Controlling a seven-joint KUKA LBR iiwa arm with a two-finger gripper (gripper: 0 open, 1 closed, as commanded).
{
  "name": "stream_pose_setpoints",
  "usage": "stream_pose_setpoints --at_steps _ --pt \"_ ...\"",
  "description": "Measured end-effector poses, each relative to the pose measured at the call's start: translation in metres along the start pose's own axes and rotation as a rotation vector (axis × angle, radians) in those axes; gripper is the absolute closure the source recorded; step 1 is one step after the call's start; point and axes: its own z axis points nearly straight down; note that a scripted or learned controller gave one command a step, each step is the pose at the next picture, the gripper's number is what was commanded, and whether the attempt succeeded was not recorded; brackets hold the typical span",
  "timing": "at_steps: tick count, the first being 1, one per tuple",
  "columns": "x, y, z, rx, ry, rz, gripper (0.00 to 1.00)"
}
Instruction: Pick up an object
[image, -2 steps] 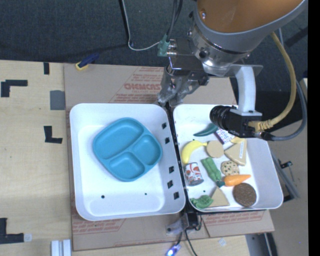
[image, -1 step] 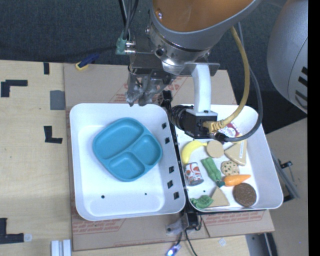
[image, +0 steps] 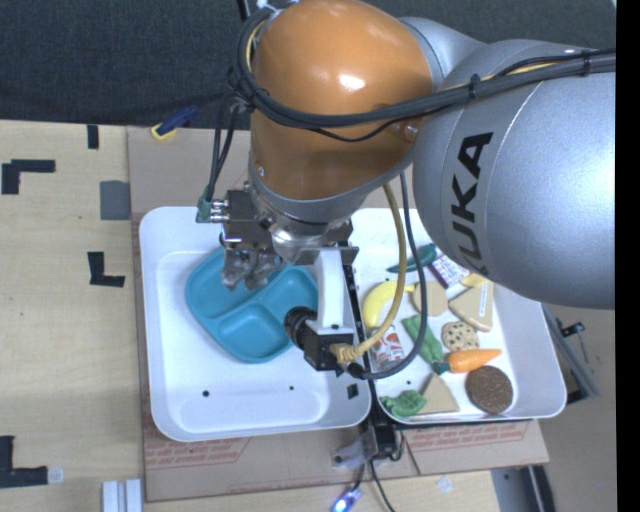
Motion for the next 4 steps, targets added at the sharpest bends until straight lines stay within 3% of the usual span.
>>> stream_pose_setpoints --at_steps 1,2,3,4 --pt "0.0 0.042 0.133 -0.001 0.0 0.002 1.0" --pt "0.0 0.059 -0.047 -0.032 0.015 -0.001 1.0" --pt "0.0 -0.004 -0.159 -0.026 0.014 -0.005 1.0" --pt "-0.001 0.0 0.021 0.002 -0.001 0.0 1.0"
